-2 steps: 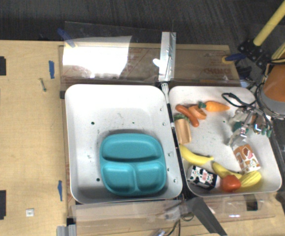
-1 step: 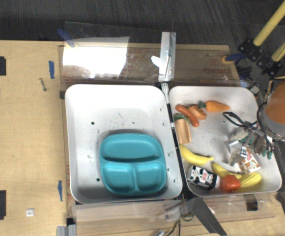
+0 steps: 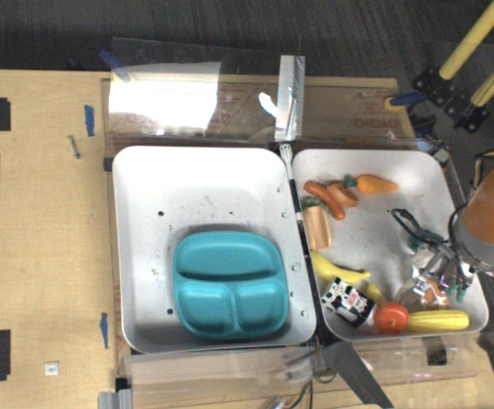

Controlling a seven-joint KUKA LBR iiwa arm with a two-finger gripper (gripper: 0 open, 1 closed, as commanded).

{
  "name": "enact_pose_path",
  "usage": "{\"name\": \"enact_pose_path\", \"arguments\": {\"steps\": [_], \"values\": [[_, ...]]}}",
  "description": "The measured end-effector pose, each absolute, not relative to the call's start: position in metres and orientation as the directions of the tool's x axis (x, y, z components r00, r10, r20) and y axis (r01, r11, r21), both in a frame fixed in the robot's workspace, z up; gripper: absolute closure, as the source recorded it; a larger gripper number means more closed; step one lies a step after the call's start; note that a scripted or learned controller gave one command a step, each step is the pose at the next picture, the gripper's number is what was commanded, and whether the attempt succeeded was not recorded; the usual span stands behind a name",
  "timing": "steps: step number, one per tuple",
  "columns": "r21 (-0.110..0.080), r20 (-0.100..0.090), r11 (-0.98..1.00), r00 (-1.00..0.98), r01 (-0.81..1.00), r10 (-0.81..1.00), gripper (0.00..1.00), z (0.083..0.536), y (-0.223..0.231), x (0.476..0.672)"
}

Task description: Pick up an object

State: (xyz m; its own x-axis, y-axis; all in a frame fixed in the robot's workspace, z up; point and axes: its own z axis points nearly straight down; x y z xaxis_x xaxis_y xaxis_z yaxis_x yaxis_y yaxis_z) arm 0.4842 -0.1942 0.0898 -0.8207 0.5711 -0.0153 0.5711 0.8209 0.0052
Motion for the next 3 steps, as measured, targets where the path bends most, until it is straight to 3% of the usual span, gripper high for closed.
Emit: {"name": "enact_pose_path", "arguments": {"steps": [1,2,3], "values": [[0.000,-0.009,0.943,-0.943,0.334,0.334,0.00,0.106,-0.223,0.554],[0.002,-0.013,0.925,-0.925,0.379,0.379,0.00,0.089,-0.223,0.513],[0.002,-0.028,0.926,-0.925,0.379,0.379,1.00,0.102,-0.224,0.517]]}}
